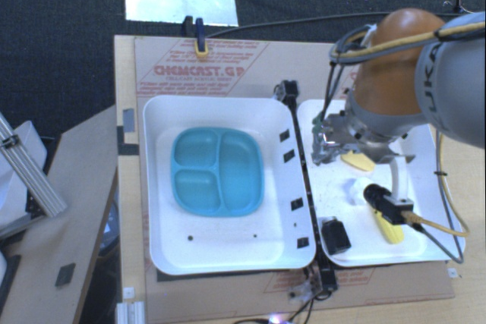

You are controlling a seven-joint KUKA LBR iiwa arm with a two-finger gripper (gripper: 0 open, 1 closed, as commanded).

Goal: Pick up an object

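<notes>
My gripper [325, 146] hangs low over the left part of the right bin [380, 257], under the grey and orange wrist. Just to its right lies a flat yellow piece [358, 162], partly hidden by the wrist. A longer yellow object [390, 230] lies further forward, beside a black cylinder with a yellow cable on the arm. A small white object [355, 192] sits in the bin's middle. A black block [335, 236] rests at the bin's front left corner. Nothing can be seen held by the gripper.
The left bin [220, 107] holds a teal divided plate [218, 171]. A black hinged divider [298, 163] runs between the bins. The arm's bulk covers the back of the right bin. Cables trail over its right side.
</notes>
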